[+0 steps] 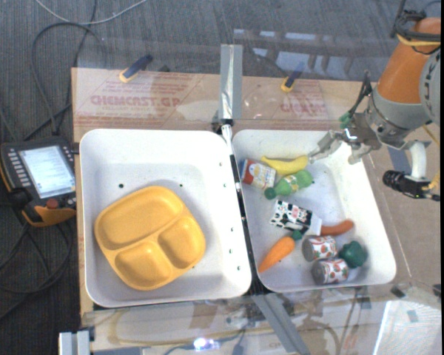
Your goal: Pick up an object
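The right bin holds several items: a yellow banana, a red carton, a green bottle, a black-and-white cow-patterned carton, a carrot, a red sausage, two cans and a green round object. My gripper hangs over the bin's far right corner, just right of the banana. Its fingers are spread open with nothing between them.
The left bin contains a yellow three-compartment plate. A metal divider runs between the bins at the back. A teach pendant lies on the floor to the left, with cables around it.
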Controlling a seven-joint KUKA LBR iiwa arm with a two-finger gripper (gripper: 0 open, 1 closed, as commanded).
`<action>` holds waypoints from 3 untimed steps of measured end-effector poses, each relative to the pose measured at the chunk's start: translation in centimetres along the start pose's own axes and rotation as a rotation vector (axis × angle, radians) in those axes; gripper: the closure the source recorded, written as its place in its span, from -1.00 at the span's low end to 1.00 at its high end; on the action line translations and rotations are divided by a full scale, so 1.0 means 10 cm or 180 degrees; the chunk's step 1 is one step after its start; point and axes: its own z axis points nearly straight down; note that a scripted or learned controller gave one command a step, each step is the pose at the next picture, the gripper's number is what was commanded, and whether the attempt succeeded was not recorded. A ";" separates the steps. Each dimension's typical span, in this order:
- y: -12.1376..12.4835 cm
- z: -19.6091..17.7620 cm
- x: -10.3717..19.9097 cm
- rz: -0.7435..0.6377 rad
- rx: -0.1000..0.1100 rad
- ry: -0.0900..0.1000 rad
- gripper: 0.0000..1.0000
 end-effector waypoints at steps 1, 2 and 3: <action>0.44 0.80 0.14 -0.0640 -0.0023 -0.0020 -1.00; 0.48 0.89 0.33 -0.0885 -0.0069 -0.0076 -1.00; 0.04 0.96 0.44 -0.1452 -0.0099 -0.0049 -1.00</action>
